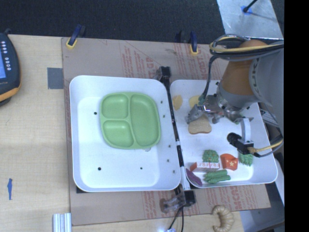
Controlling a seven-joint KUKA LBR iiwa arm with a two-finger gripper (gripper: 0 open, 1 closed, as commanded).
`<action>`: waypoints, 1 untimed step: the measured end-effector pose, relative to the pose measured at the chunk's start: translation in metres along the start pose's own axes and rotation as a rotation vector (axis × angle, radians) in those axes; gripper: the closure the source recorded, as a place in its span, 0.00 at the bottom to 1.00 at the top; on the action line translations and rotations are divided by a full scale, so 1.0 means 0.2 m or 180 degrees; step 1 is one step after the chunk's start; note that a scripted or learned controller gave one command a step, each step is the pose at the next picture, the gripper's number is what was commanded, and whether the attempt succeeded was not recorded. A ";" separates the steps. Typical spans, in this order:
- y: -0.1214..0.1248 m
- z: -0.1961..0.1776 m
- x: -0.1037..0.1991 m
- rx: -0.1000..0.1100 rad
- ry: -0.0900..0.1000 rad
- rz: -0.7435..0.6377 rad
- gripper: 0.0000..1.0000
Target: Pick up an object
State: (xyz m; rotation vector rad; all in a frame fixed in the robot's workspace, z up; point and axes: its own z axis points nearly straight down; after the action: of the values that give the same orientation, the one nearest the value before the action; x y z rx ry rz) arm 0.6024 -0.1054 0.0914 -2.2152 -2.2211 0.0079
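Currently the pincer (199,111) hangs low in the right bin (260,175) just above the tan cookie (199,126), likely lining up a grab; grip state unclear.

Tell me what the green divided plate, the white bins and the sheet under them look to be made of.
Green divided plate: likely moulded plastic, matte with a soft sheen, rounded compartment ridges. Left bin and right bin: probably thin glossy plastic, smooth with rounded corners and faint glare. Sheet under them: appears to be cardboard, dull brown with printed red lettering.
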 end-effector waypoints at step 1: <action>0.12 -0.01 0.03 -0.0018 0.0000 -0.0005 0.00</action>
State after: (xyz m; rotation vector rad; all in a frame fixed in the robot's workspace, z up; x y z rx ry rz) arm 0.6267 -0.1003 0.0923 -2.2162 -2.2255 0.0017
